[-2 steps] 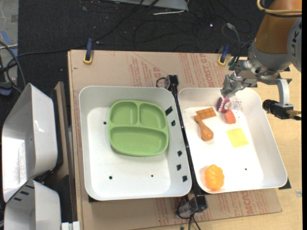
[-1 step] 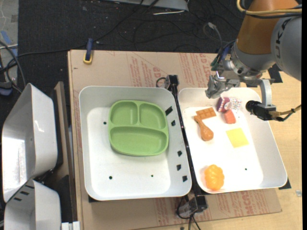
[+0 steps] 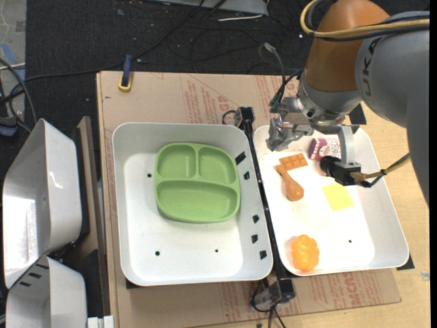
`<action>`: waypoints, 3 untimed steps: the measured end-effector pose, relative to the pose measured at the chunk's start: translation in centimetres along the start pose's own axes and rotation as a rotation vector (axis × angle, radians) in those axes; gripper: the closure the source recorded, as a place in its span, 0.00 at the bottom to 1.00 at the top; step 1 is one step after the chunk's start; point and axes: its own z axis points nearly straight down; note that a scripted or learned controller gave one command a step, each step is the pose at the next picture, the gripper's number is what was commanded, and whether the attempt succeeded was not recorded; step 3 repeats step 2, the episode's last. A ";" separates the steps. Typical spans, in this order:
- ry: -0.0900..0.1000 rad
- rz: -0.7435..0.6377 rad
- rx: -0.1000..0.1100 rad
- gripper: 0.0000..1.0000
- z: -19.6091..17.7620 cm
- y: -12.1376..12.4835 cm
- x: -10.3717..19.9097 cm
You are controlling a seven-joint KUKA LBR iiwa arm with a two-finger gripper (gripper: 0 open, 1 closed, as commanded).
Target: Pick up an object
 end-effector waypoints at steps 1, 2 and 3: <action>-0.001 0.001 -0.001 1.00 0.0 -0.8 4.4; 0.000 -0.001 -0.002 1.00 -0.7 -2.2 9.9; 0.000 -0.001 -0.002 1.00 -0.7 -2.2 9.9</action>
